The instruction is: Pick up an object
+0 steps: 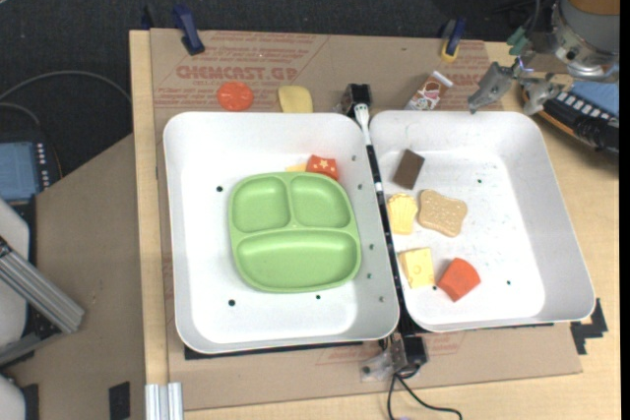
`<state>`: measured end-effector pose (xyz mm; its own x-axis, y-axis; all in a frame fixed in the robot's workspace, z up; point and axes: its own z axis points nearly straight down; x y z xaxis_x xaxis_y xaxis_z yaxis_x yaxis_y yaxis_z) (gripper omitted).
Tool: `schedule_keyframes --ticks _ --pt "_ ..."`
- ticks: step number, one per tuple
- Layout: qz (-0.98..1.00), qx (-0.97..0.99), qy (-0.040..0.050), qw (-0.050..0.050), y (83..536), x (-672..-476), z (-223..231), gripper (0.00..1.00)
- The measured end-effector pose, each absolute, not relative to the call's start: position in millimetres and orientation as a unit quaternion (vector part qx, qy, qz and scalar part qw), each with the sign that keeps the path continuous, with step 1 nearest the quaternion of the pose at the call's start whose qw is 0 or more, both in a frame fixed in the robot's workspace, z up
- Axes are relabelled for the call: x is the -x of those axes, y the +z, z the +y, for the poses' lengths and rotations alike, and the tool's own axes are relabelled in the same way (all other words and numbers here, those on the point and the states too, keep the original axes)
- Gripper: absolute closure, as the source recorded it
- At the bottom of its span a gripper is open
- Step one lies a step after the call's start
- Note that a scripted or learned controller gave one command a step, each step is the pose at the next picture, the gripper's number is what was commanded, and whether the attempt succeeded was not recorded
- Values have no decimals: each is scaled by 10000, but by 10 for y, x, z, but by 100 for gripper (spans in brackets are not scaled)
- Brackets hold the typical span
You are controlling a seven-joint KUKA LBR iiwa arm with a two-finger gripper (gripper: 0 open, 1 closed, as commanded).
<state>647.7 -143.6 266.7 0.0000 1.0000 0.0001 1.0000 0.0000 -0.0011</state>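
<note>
So this was the approach step, nothing picked yet. My end effector [504, 86] hung above the far rim of the right bin [532, 152], fingers apart and clamped on nothing. The candidates sat in that bin's left half: brown block [409, 168], toast piece [440, 212], orange block [458, 278]. Next I'd need to swing nearer and left, then drop down over one.
</note>
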Motion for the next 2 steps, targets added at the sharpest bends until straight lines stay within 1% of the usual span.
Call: schedule_keyframes --ticks 1,2 --pt "-7055 7086 54 85 1172 -5742 -1575 0" --pt "-7071 7071 -9 -7 846 -5587 -1242 0"
